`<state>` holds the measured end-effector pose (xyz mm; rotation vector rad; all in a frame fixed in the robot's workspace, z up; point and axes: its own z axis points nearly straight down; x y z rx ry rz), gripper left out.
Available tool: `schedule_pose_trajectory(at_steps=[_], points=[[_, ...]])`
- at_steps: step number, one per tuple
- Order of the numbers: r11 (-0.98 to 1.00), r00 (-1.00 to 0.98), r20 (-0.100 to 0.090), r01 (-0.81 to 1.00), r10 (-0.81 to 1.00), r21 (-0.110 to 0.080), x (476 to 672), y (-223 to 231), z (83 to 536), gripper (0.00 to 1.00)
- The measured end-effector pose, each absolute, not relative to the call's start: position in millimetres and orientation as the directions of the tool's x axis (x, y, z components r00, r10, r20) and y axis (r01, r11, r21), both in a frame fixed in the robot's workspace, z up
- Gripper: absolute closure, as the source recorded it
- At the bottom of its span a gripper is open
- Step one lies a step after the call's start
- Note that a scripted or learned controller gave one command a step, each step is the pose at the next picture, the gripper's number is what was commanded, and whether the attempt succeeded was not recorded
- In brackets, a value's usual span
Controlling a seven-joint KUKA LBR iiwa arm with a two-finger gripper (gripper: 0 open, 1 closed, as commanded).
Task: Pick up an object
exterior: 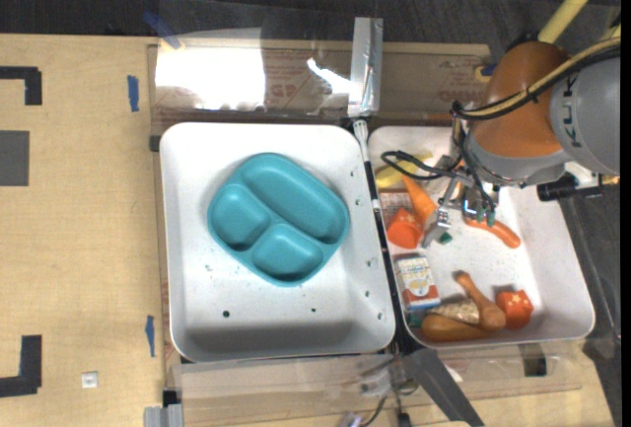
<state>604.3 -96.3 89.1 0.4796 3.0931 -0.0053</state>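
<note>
the right bin is the landmark here, and everything the task could want lies inside it; the gripper hangs low over the bin's upper middle, the grey arm with its orange band leaning in from the bin's far right corner; whether the jaws are open or closed cannot be told, since cables and metal parts crowd the tip; nothing is plainly held; just left of the gripper, toward the bin's left wall, an orange carrot-like piece rests above a red-orange cup-like piece, the two touching or nearly so; a small orange item lies just right of the gripper, toward the bin's middle; nearer the bin's front wall sit a small printed carton, a brown drumstick-like toy and a red tomato-like piece; a yellow item peeks out at the bin's back left corner; beyond the bin's left wall, the left bin holds a teal divided plate; judging from this, the step in hand is the descent onto a chosen piece; it would go best by choosing the small orange item, which stands apart from its neighbours, centring on it across its narrow width, and avoiding the crowded left wall, where a finger could catch the rim or nudge two pieces at once
</note>
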Motion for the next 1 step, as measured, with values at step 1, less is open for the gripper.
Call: schedule_pose_trajectory(at_steps=[1], points=[[0.96, -0.96, -0.013, 0.281, 0.281, -0.003, 603.7, -95.9, 89.2, 0.0]])
